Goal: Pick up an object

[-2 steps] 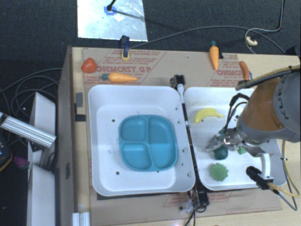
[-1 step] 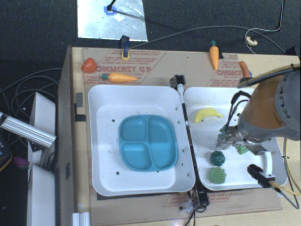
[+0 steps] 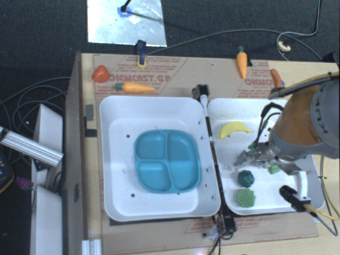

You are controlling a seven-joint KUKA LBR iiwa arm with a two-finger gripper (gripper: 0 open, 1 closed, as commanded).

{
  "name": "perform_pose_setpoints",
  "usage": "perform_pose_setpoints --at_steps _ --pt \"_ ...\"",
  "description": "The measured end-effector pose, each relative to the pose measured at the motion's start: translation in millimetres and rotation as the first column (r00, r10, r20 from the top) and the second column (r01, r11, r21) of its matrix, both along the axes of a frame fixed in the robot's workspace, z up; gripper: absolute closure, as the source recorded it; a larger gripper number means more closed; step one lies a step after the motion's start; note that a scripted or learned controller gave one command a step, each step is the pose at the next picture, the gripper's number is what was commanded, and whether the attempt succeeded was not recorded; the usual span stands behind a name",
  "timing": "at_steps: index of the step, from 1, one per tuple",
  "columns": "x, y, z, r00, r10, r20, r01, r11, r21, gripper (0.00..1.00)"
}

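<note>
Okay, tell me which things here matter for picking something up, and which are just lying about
Job in hand: gripper; banana, dark green ball, light green bumpy piece, all in the right bin.

Lying about: blue divided plate in the left bin; carrots and tomato on the bench.

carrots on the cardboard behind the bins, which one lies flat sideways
The carrot behind the left bin, lying crosswise with its green tip to the left. The carrot behind the right bin points lengthwise, away from the bins.
</note>
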State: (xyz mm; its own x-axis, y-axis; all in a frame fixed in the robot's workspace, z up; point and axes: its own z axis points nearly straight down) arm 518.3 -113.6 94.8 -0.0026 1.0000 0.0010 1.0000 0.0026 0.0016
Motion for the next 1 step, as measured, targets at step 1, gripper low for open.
perform_pose_setpoints --at_steps 1 --pt "-31.7 27.0 -10.8 1.0 -0.002 -0.001 0.002 1.0 0.0 0.0"
